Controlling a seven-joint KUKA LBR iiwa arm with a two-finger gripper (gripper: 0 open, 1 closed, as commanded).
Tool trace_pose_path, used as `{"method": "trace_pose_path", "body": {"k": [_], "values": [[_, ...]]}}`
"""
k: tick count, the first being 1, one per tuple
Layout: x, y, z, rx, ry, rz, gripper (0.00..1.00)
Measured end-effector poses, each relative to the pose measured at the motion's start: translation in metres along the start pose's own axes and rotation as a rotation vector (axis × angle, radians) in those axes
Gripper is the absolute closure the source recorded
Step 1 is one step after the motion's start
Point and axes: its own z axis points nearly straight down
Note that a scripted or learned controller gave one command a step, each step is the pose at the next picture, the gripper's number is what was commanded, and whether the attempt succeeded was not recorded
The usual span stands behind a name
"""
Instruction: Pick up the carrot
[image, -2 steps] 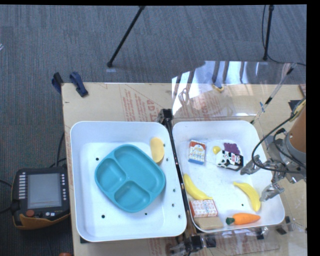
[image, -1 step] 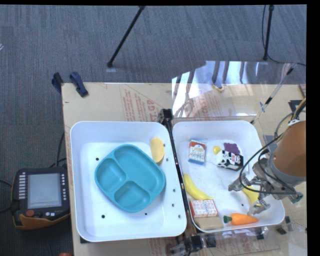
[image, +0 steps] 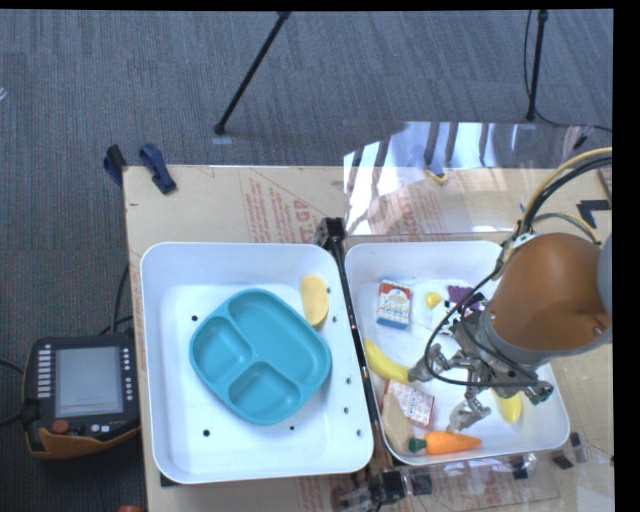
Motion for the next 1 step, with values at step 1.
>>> {"method": "trace_pose_path", "body": {"k": [1], "values": [[-0.0613,-0.0047,-0.0207,0.004,-0.001,0.209,0.00]]}}
